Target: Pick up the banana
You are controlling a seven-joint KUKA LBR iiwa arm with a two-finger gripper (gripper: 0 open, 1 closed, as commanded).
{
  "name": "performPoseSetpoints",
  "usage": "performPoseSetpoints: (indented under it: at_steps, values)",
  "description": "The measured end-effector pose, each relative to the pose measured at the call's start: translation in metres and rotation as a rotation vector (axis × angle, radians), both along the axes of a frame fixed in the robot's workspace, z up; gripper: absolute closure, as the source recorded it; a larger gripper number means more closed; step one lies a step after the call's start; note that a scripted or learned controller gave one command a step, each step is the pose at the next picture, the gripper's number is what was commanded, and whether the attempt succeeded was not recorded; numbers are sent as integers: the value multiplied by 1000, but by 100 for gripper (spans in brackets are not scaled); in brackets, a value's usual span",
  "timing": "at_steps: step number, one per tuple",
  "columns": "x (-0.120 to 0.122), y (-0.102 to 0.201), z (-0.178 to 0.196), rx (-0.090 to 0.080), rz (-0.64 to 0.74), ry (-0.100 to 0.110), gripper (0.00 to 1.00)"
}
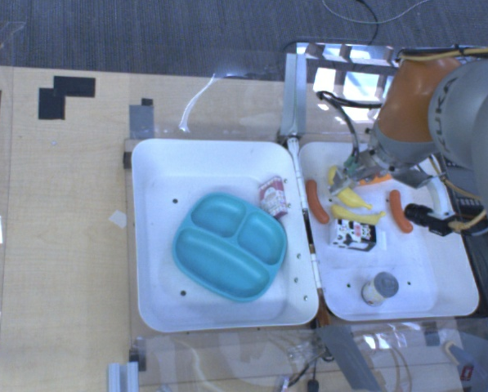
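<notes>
A banana (356,203) is seen in the right bin (440,300), just below the gripper (351,175). Whether the gripper is clenched cannot be told. The banana is judged light, soft and best taken mid-body.

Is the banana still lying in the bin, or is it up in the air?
Lying in the bin. The banana rests on the right bin's white floor, with the tool just above it.

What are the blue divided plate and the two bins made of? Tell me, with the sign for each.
The blue divided plate looks like moulded plastic with a matte finish: one even colour, soft rounded compartment ridges. The two shallow white bins seem to be glossy plastic: smooth rounded corners, faint sheen. Neither can be confirmed by sight.
</notes>
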State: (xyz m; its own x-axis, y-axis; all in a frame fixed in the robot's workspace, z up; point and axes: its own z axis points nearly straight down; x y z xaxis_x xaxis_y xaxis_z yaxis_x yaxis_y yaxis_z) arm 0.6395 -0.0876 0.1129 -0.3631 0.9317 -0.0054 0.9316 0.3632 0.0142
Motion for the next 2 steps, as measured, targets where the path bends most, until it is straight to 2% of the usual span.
performPoseSetpoints:
  at_steps: [1, 2]
  values:
    - [4, -31, -20, -3, 264, 5, 100]
    - [17, -40, 0, -2, 187, 9, 100]
